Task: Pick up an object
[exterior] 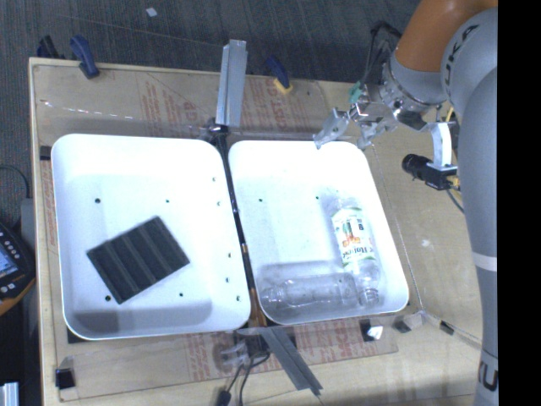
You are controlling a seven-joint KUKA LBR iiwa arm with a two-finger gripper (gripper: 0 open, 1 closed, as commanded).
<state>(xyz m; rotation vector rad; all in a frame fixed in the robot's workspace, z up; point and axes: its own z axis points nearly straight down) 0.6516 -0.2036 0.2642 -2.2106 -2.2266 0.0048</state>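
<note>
A clear plastic bottle with a white, green and orange label (353, 239) lies along the right side of the right bin (287, 193). A second clear bottle (313, 290), label-free, lies across that bin's near end, its cap close to the first bottle. A dark ribbed rectangular block (138, 258) rests flat in the left bin (84, 163). My gripper (347, 132) hangs above the far right corner of the right bin, fingers spread open, nothing between them.
A metal bar (231, 83) stands behind the divider between the bins. Blue clamps (84, 56) (278, 72) hold the board's far edge. A black device (10, 260) sits off the left side. The arm's grey body (473, 142) fills the right.
</note>
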